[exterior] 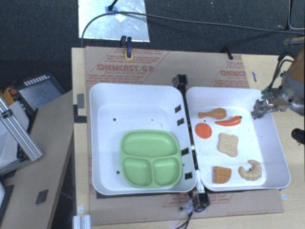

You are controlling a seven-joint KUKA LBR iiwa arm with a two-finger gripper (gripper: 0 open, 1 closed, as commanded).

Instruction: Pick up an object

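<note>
Currently the pincer point(259, 109) sits at the right rim of the right bin point(274, 142), over the upper part of that edge; whether it is spread or pressed together cannot be told from this angle. Nothing is visible between its tips.

Right bin contents:
- Toy chicken drumstick point(213, 113), near the upper left, lying roughly horizontal.
- Red chili pepper point(228, 121), just below and right of the drumstick, close to it but apart.
- Red-orange round slice point(203, 130), near the left wall.
- Bread slice point(228, 145), at the middle of the floor.
- Waffle square point(221, 174), near the front wall.
- Croissant point(250, 170), near the front right, just beside the waffle square.

Open floor lies along the right side of this bin, between the pepper and the right rim, and above the drumstick toward the back wall.

The left bin point(102, 128) holds a green divided plate point(150, 158) against its front right; the back half of that floor is bare. Both bins rest on the surface point(143, 63), touching at a shared middle edge with black clips.
</note>
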